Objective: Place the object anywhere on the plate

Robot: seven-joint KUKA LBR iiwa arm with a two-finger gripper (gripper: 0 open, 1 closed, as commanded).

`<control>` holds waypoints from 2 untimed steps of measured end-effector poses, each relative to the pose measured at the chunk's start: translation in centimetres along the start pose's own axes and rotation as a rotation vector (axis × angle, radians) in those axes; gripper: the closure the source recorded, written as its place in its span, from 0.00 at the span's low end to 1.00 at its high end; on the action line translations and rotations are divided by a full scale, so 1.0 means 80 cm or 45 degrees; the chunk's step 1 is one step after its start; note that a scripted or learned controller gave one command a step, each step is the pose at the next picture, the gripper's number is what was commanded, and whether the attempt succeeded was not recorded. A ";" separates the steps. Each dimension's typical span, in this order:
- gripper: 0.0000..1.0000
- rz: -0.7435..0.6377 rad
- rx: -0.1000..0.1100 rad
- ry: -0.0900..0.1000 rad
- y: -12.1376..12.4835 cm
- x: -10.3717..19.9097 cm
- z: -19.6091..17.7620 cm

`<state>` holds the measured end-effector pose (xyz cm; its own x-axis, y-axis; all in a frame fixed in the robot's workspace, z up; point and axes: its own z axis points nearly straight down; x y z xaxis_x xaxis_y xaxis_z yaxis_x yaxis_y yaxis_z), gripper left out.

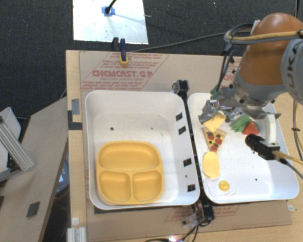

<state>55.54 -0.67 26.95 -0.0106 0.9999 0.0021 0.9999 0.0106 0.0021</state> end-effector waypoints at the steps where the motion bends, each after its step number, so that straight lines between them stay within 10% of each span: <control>1: 1.00 0.001 0.002 0.000 -0.013 0.065 0.020; 2: 1.00 0.000 0.001 0.001 -0.012 0.139 0.021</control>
<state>54.44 10.48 25.29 -0.0103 0.9999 0.0030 0.9999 0.0103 0.0010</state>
